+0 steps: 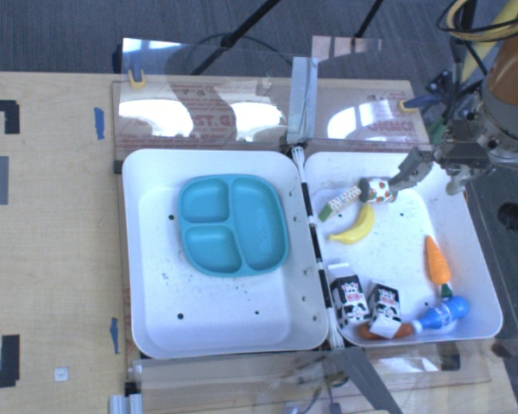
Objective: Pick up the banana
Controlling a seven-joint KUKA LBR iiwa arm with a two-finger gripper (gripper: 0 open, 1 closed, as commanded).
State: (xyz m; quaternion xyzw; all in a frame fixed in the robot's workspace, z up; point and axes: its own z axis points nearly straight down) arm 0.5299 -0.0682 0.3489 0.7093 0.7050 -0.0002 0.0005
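The yellow banana (356, 225) lies curved on the floor of the right bin (483, 266), near its left wall. Just above it rest a green-and-white stick-shaped item (343, 200) and a small red-and-white piece (380, 191). My gripper (426, 182) hangs over the bin's upper right part, up and to the right of the banana and apart from it. Its fingers are spread open with nothing between them; the left fingertip (401, 178) is close to the red-and-white piece.
An orange carrot (438, 261), a blue bottle (444, 314) and two cow-print cartons (352, 299) lie along the right bin's lower part. The left bin (147, 274) holds a teal divided plate (233, 224). Cables hang at the top right.
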